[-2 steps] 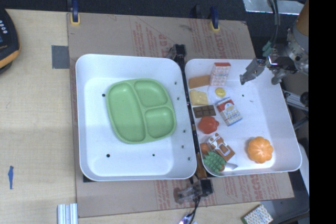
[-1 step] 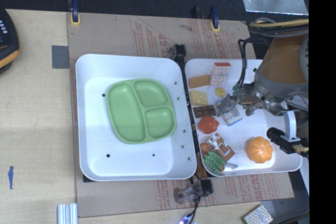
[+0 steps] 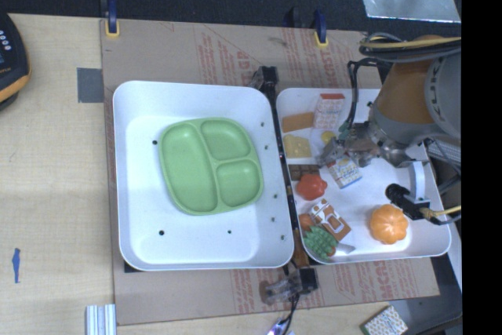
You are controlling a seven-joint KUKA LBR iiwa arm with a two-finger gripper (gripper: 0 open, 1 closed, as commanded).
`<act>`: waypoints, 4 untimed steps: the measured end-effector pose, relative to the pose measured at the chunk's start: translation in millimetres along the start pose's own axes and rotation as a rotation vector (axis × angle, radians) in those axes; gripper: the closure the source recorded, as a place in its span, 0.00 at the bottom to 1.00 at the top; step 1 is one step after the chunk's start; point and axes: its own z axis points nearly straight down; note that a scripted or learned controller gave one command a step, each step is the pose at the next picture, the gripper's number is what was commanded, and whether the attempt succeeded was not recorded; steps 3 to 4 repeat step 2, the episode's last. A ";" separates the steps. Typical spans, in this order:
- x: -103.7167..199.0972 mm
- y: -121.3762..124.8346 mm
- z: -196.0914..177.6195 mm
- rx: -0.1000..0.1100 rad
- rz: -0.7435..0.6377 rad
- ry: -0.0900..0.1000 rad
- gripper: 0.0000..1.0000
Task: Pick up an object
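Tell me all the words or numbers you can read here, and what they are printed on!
None can be read.
Brown cardboard sheet under the bins: rows of faint red print, too blurred to read.
White packet with a red top in the right bin: print too small.
Small carton by the pincer: print too small.
Dark device at the left edge: buttons, no clear numbers.

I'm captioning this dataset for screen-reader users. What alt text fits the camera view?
A grey and orange robot arm reaches from the right over the right white bin, its gripper low among small toy foods, including an orange and a tomato. The left white bin holds a green divided plate.
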 end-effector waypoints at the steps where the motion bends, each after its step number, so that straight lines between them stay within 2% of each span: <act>1: -1.7 0.2 -14.3 -0.002 0.000 -0.001 1.00; 2: 79.3 26.1 -110.7 -0.015 -0.007 0.004 1.00; 4: 79.3 26.1 -110.7 -0.015 -0.007 0.004 1.00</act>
